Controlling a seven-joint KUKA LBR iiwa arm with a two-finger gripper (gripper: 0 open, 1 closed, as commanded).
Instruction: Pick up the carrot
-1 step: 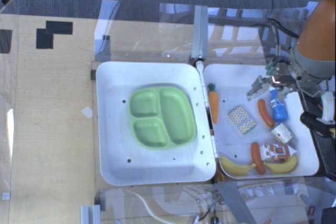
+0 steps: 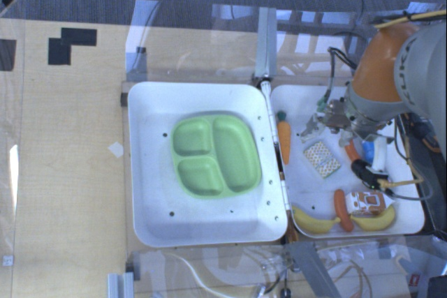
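The carrot point(image 2: 283, 140) lies against the right bin's point(image 2: 412, 220) left wall, awkward to pinch; the gripper point(image 2: 328, 118) hovers just beside it, whether spread or pressed together I cannot tell

Carrot point(image 2: 283, 139) lies along right bin's point(image 2: 412, 223) left wall.

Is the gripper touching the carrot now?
Apart. In the camera view, bare white bin floor lies between the gripper and the carrot, which rests by the right bin's left wall.
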